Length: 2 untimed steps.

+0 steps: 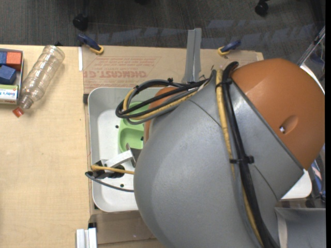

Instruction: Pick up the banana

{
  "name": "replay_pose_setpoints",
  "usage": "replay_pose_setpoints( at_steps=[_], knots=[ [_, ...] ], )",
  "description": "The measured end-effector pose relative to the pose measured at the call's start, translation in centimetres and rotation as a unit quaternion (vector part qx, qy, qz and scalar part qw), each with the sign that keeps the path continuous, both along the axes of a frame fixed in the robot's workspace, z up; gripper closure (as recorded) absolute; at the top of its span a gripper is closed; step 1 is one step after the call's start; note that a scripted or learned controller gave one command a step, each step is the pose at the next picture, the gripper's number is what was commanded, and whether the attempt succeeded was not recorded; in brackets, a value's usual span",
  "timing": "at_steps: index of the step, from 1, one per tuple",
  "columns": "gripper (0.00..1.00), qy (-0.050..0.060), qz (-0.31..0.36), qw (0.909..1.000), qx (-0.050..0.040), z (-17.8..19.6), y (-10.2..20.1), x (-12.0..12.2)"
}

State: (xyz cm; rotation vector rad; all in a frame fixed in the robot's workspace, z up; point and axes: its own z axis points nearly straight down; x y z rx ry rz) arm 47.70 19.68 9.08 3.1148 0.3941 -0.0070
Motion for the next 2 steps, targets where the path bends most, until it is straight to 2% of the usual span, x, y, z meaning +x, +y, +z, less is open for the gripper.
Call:
replay_pose_setpoints(
  at_steps=[1,2],
  knots=[
    [1.00,-0.001,-0.022,0.9998,-0.0002,9.4,-4.4,1.9],
    [1.00,0.001,0.018,0.9998,0.0035,0.0,-9.5,0.1]
  ],
)
